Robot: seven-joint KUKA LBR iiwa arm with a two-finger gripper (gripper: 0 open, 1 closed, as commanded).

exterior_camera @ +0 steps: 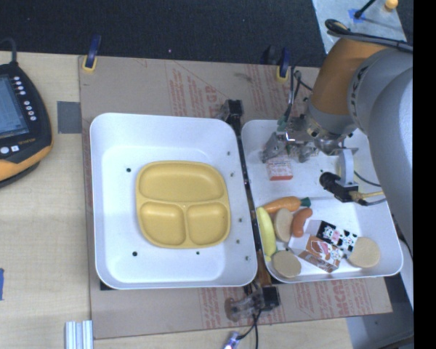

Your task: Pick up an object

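Observation:
My gripper hangs low over the far left part of the right bin. Just in front of it a small red and white packet lies on the bin floor. Nearer the front lie a carrot, a banana, a sausage, two round bread slices, a cow-patterned box, a brown packet and a round biscuit. I see nothing held in the gripper.
The left bin holds a yellow divided plate. A teach pendant lies on the bench at the far left. The arm's grey body and orange band cover the right bin's far right side. A black cable part hangs over that bin.

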